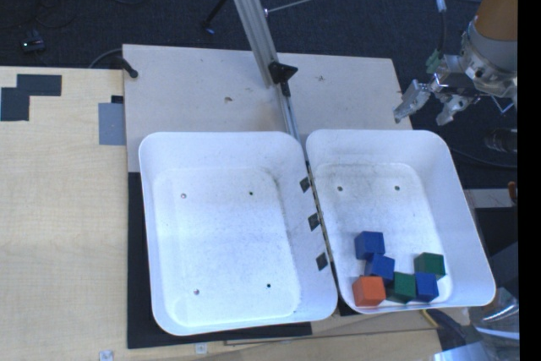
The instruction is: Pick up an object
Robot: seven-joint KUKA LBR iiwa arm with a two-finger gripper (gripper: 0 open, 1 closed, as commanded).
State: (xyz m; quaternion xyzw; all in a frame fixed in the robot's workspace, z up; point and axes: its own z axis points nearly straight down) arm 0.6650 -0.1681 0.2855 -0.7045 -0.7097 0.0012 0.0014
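In the near corner of the right bin [456,182] a tight cluster of small blocks [396,270] is seen, three blue, two green and one orange, while the gripper [433,101], opened and empty, is held beyond the bin's far right corner.

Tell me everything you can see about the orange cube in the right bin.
The orange cube is a small solid block with a matte look, perhaps wood or foam. It rests upright on the floor of the right bin, in its near corner, close to the rim. A blue cube sits against its far side, a green cube beside it.
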